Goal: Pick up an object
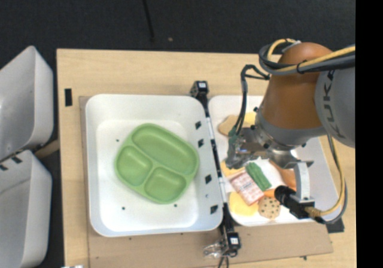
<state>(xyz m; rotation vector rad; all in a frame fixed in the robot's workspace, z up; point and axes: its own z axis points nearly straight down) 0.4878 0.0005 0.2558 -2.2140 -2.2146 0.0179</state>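
A pale wooden bench stands on a dark floor, with white padded shapes just off its left edge. The letters "KU" can be read on the grey arm. The left bin holds a green divided plate. Just right of that plate's bin, the right bin holds a green block, a pink patterned packet, a spotted cookie, a yellow piece and an orange piece. The gripper hangs low over them; whether it has closed on anything cannot be told.
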